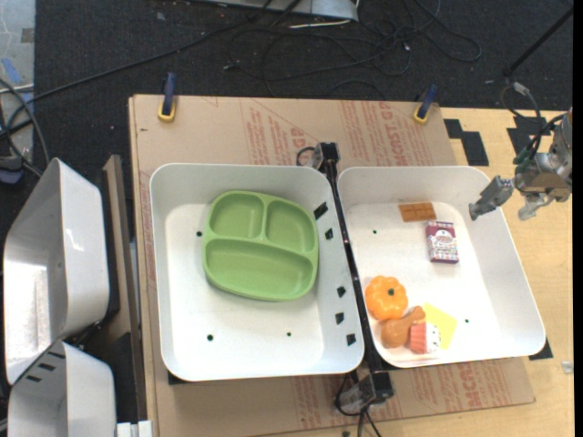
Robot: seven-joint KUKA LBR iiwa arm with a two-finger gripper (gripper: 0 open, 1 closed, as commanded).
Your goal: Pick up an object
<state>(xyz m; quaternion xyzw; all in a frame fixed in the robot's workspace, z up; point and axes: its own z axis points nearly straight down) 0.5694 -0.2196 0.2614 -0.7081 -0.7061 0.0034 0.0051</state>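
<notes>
The gripper (pixel 508 201) is hovering, fingers spread and holding nothing, over the right bin's (pixel 519 271) upper right rim. It seems to be approaching; next, descending onto the nearby small box (pixel 442 242).

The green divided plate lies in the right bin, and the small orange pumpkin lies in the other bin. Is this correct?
Not quite. The camera view shows the green divided plate in the left bin; the small orange pumpkin lies in the other, the right bin.
</notes>
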